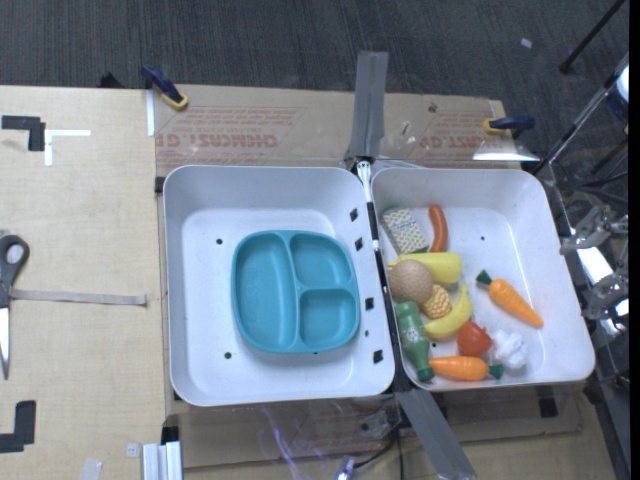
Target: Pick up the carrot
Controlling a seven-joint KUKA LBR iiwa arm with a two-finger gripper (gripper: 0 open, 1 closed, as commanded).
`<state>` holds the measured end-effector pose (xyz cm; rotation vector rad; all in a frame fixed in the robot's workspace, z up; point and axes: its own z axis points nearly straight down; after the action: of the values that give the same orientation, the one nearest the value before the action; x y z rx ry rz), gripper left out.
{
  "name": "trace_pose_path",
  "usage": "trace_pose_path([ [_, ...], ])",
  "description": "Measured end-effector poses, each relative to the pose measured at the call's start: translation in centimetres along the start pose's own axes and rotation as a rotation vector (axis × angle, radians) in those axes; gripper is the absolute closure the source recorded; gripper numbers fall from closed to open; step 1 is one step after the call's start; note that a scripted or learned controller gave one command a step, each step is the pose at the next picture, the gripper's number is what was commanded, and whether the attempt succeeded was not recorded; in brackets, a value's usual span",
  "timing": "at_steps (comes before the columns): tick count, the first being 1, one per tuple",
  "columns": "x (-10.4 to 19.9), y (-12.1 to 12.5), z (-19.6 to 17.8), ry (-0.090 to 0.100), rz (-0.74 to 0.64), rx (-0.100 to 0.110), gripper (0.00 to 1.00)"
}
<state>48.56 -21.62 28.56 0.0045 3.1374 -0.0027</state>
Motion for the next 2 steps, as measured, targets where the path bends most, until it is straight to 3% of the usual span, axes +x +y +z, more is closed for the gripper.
trace_pose_path([
  [1,0.7,-0.5,15.7,0.002,-0.259,-0.002,0.0],
  [2,0.0,1.5,19.3,0.002,-0.152,-0.002,0.0],
])
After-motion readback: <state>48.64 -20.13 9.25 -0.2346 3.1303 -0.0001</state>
